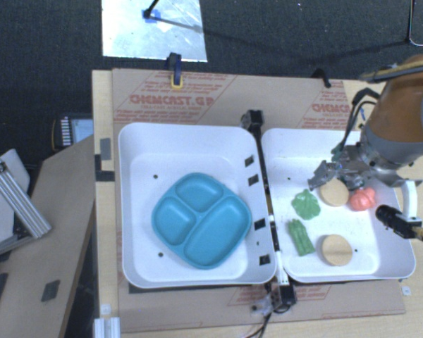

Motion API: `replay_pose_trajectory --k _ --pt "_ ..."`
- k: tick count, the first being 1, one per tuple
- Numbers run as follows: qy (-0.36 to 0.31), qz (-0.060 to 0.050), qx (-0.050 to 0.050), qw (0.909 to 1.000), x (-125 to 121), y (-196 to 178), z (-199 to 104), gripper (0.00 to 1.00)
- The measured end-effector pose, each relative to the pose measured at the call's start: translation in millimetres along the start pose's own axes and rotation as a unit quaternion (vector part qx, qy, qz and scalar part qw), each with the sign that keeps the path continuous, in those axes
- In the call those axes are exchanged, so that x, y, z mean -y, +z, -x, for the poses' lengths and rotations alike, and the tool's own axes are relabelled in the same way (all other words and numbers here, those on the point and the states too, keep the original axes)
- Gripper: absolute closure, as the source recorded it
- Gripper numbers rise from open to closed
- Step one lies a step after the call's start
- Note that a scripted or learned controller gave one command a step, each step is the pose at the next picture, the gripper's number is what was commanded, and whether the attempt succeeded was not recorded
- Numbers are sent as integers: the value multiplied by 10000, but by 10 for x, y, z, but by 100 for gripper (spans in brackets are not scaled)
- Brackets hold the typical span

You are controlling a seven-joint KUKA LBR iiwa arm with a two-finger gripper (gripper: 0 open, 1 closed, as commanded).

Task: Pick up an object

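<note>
Pincer (pixel 329 174) seen low in right bin (pixel 391 263), over tan disc (pixel 333 193); finger state cannot be told. Pink lump (pixel 362 199) at 3 o'clock of disc, green leafy piece (pixel 306 205) at 9, green stalk (pixel 300 236) and second tan disc (pixel 335 250) toward 6. Disc judged light, stiff, smooth toy food; best gripped across its edges. Flat, round, pale tan.

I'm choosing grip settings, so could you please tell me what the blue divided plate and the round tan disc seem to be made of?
Blue divided plate: likely moulded plastic, smooth with a soft sheen. Round tan disc: possibly wood or foam, matte and pale.
</note>
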State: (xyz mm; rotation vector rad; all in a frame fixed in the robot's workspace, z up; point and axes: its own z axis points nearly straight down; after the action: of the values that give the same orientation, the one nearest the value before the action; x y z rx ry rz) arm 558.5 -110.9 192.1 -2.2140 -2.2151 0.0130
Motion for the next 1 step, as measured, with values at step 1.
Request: replay_pose_trajectory --k 1 --pt "-11 66 6 10000 -28 -74 -3 0"
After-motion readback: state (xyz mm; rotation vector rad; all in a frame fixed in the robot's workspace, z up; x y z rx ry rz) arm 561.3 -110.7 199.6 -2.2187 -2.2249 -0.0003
